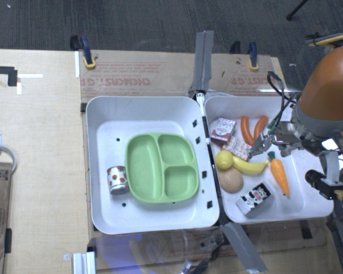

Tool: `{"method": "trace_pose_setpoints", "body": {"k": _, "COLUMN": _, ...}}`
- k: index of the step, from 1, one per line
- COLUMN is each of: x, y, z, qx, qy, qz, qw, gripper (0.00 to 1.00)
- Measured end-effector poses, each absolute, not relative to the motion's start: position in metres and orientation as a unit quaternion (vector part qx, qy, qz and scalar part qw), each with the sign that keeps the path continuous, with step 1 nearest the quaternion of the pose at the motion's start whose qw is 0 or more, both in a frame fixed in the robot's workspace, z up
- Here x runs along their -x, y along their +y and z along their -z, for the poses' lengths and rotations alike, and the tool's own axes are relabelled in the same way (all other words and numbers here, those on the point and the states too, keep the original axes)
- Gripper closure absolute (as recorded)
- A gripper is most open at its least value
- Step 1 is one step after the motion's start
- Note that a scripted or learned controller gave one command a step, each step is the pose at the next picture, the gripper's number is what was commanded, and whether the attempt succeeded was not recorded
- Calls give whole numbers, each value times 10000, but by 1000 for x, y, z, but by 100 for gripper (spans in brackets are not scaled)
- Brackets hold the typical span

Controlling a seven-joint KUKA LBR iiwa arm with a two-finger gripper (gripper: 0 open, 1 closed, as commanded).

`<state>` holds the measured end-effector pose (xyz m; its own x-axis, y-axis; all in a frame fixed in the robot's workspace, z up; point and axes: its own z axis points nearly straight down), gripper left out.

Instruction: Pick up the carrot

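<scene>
Fingers of the gripper look slightly apart to us, with nothing between them, though they are small and dark against the clutter, so we read them as parted rather than clamped. We see them hovering over the right bin, just above the banana and beside a red-and-white packet. Behind them the grey arm comes in from the right, its orange band large at the frame's edge.

We find the carrot lying on the floor of the right bin, just right of the banana's tip, its green stub toward the gripper and its point toward the near rim. It is free of the fingers, which sit near its top end but apart from it.

Around it we note two red sausages near the far wall, a red box to their left, a lemon touching the banana's left end, a tan round bun below that, and a small black-and-white carton near the front.

In the left bin we see a green divided plate with a small can resting just beside its left edge.
</scene>
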<state>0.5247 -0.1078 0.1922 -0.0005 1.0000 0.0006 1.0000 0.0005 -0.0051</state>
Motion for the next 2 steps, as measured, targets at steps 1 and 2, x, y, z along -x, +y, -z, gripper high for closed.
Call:
{"method": "trace_pose_setpoints", "body": {"k": 1, "x": -490, "y": -179, "z": -91, "qx": 6835, "qy": -7299, "qz": -5, "qw": 14, "gripper": 0}}
{"method": "trace_pose_setpoints", "body": {"k": 2, "x": -490, "y": -179, "z": -99, "qx": 6843, "qy": -7292, "qz": -4, "qw": 17, "gripper": 100}}
